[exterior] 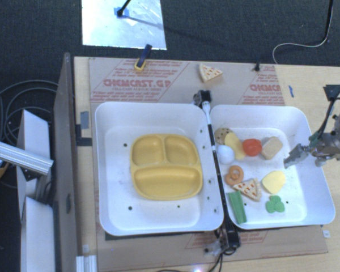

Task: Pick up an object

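The right bin [314, 200] holds several toy foods: a red tomato [251, 147], a tan block [271, 147], a white egg [225, 153], a brown cookie [221, 134], an orange ring [234, 174], a pizza slice [248, 188], a yellow wedge [273, 182], a green stick [237, 206] and a green leaf shape [275, 204]. My gripper [304, 161] hangs over the right side of this bin, just right of the tan block and above the yellow wedge. It is open, with nothing between its fingers.
The left bin [110, 208] bears a yellow divided plate [165, 166]. Another pizza slice [210, 72] lies on the cardboard behind the bins, and a small blue and yellow piece [141, 58] lies further left. A black-tipped rod [207, 109] lies along the seam between the bins.
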{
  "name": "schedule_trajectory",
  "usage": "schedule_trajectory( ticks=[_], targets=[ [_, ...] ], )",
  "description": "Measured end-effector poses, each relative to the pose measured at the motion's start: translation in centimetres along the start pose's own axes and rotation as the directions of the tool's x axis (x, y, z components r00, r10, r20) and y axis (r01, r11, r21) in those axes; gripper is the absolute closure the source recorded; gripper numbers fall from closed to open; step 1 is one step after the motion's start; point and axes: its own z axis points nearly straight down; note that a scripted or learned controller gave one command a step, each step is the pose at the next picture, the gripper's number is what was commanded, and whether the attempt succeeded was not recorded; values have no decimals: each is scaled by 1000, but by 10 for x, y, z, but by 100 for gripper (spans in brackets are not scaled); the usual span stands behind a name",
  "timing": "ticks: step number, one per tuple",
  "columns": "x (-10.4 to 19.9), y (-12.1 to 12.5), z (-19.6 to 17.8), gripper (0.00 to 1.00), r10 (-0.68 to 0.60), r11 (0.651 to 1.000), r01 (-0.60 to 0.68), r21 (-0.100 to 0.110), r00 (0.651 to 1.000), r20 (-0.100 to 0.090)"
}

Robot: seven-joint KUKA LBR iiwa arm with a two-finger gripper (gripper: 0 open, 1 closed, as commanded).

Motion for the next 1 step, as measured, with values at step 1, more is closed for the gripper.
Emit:
schedule_trajectory(
  ticks=[1],
  targets=[
    [60, 41, 161, 0, -3, 1000, 3, -7, 1000, -3]
  ],
)
